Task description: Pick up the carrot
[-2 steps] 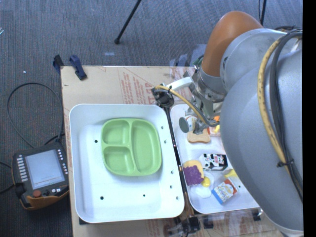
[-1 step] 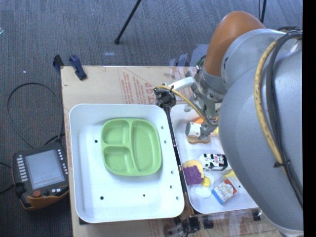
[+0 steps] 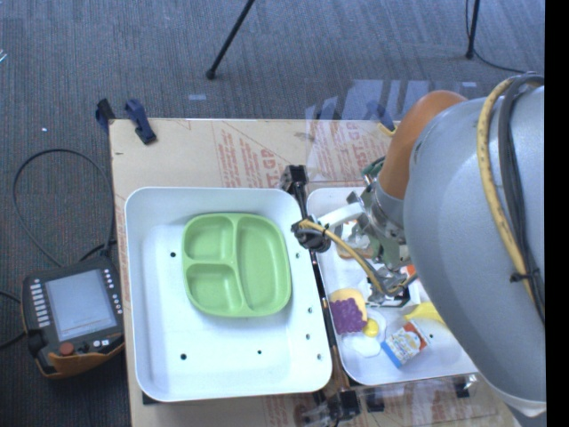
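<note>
While the arm [image 3: 480, 238] hides much of the right bin [image 3: 444, 363], I cannot tell the gripper's [image 3: 391, 283] state.

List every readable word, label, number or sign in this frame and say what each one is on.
Red printing on the cardboard sheet under the bins: shows reversed and slanted, too blurred to read.
Print on the small carton in the right bin: too small to read.
Screen and buttons of the teach pendant on the floor: nothing legible.
Green divided tray in the left bin: no text.

tray [image 3: 236, 264] in left bin [image 3: 151, 327] | grapes [image 3: 347, 314], perhaps carton [image 3: 404, 342], in right bin [image 3: 444, 363]
</note>
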`<control>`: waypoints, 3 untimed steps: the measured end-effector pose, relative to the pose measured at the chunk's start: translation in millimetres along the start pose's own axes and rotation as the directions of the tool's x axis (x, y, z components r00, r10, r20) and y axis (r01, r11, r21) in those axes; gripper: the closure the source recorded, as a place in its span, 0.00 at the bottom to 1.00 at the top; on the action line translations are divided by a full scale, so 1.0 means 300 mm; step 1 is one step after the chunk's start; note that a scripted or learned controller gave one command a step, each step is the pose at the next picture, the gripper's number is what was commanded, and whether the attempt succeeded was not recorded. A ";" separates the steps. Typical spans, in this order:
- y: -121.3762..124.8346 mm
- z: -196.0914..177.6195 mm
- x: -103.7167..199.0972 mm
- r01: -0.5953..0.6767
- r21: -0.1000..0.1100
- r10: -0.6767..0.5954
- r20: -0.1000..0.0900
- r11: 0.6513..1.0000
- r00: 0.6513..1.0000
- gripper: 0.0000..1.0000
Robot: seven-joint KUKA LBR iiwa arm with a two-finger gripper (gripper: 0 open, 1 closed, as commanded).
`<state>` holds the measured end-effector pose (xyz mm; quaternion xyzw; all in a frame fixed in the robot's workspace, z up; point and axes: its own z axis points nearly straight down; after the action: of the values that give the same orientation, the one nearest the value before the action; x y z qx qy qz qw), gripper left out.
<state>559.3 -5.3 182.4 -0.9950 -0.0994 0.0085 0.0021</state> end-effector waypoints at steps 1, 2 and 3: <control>0.134 -0.007 -0.268 -0.005 -0.001 0.005 -0.007 1.000 1.000 0.00; 0.117 -0.013 0.058 0.001 0.000 -0.001 -0.011 1.000 1.000 0.00; 0.329 0.260 -0.087 0.004 0.002 -0.004 0.000 1.000 1.000 0.00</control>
<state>551.9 -107.1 104.3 -0.9948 -0.1016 0.0087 0.0031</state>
